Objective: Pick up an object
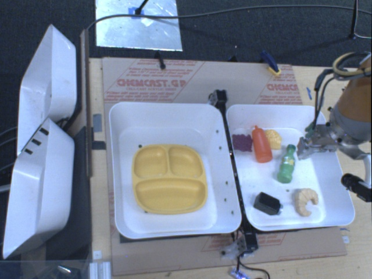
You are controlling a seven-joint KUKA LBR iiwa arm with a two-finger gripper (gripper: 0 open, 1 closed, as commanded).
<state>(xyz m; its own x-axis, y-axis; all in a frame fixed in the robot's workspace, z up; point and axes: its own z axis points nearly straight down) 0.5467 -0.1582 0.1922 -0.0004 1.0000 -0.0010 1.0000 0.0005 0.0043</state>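
Observation:
The right bin (334, 173) holds several small objects. An orange bottle (261, 145) stands between a purple block (242, 142) and a yellow piece (273, 138). A green bottle (286, 165) lies just right of them. Nearer the front lie a black block (267, 203) and a tan croissant (306, 201). My gripper (306, 146) hangs over the right bin's right half, just up and right of the green bottle's cap. Nothing visibly hangs from it.
The left bin (122, 156) holds a yellow divided plate (170, 178). A black clamp (220, 97) joins the bins at the back. White housings (43, 144) stand at the far left. A cable loop (349, 63) rises above the arm's orange band.

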